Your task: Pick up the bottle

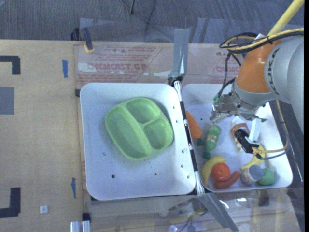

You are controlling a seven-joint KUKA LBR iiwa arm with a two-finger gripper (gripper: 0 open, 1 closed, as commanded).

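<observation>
Hand (221, 114) hung low over the back of the right bin (198, 96), its tip a blur of metal under the grey and orange wrist; whether it stood apart or together could not be made out. The arm hid the bin's far right corner, and a small orange-and-white item (239, 129) beside it was too unclear to name. The bottle (211, 138), green with a dark cap, lay in that bin just in front of the hand, its top end close under it; contact could not be judged. A carrot (194, 124) lay just left of the bottle, a banana (212, 163) and a tomato (221, 170) nearer the front. The left bin (96, 168) held a green plate (139, 128). Both bins sat on a pale wooden desk (38, 129), with grey carpet (48, 8) beyond.
</observation>
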